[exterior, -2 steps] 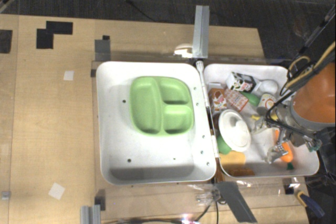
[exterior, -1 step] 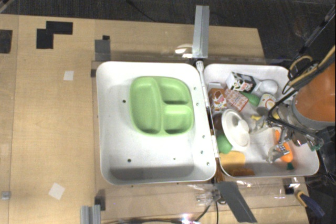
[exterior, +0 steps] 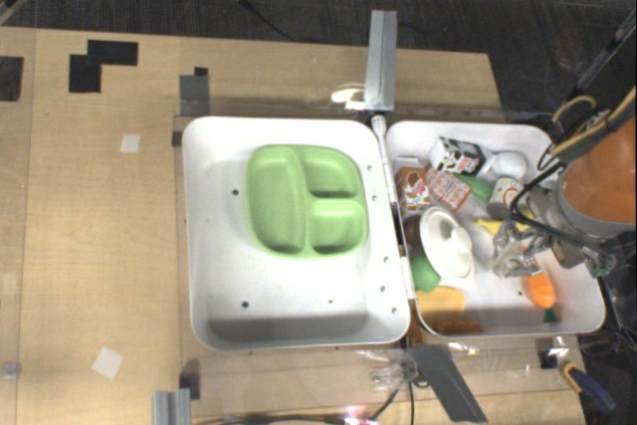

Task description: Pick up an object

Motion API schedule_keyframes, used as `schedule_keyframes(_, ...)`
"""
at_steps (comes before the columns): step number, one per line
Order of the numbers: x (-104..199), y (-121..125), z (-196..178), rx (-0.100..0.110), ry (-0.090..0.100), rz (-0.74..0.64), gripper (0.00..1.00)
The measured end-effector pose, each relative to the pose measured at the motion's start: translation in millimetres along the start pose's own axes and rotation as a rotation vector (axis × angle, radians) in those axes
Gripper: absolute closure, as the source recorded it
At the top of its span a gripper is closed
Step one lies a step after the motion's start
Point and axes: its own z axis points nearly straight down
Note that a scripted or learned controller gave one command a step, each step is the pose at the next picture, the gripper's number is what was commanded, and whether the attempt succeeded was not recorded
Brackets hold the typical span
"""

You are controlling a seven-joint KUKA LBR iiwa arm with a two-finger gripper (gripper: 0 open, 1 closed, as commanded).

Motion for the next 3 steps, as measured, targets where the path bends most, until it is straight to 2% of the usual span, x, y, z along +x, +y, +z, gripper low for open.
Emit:
schedule_keyframes(1,-33,-39,-74,-0.022,0.026,-0.499,1.0)
schedule_keyframes(2,-89,-57,-103,-0.026,0.024,-0.673,1.0)
schedule_keyframes(3,-82,-54,-114,-0.032,0.021,-0.946,1.0)
